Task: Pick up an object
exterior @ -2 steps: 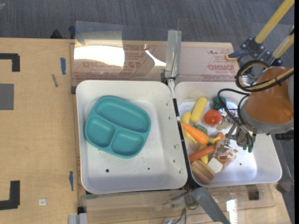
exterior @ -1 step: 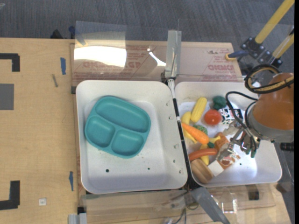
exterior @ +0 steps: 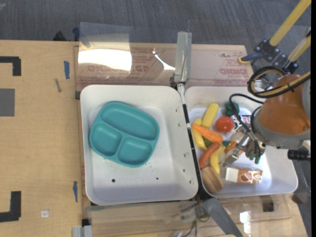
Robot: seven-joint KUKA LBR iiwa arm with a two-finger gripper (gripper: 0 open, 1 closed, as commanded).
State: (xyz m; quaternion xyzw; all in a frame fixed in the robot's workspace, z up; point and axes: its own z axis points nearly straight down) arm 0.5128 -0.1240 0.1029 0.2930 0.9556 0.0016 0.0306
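The right bin (exterior: 281,181) holds a heap of toy food: a yellow corn cob (exterior: 211,113), a red tomato (exterior: 224,124), an orange carrot (exterior: 207,134), a yellow banana (exterior: 197,136), an orange pepper (exterior: 209,155), a brown bread roll (exterior: 212,180) and a small white-and-orange carton (exterior: 243,175). My gripper (exterior: 236,150) reaches down from the right into the middle of this bin, just right of the pepper and above the carton. The wrist hides whatever lies beneath it. I see nothing lifted off the bin floor.
A teal divided plate (exterior: 124,133) lies in the left bin (exterior: 98,181). A raised divider (exterior: 187,127) separates the two bins. Clear plastic walls (exterior: 182,58) stand behind them. The arm's orange band (exterior: 281,115) overhangs the right bin's right half.
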